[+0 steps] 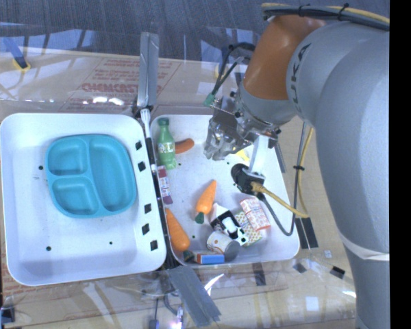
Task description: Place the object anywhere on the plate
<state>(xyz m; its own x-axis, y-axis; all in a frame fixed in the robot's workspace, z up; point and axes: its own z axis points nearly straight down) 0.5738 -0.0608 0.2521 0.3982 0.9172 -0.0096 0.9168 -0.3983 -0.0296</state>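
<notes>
My arm (pixel 342 115) is grey, banded orange. The plate (pixel 90 175) is turquoise, both bins (pixel 14 204) white, the bottle (pixel 166 144) green, the carrots (pixel 206 197) orange.

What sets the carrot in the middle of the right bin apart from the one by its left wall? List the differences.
The middle carrot lies in the open and leans right toward its top; the wall carrot hugs the bin's left wall and leans left. The middle one shows a green end. Both are orange and tapered.

Blue plate (pixel 91 175) in left bin (pixel 20 252), gripper (pixel 218 147) over right bin (pixel 284 242), carrots, green bottle (pixel 166 143)
</notes>
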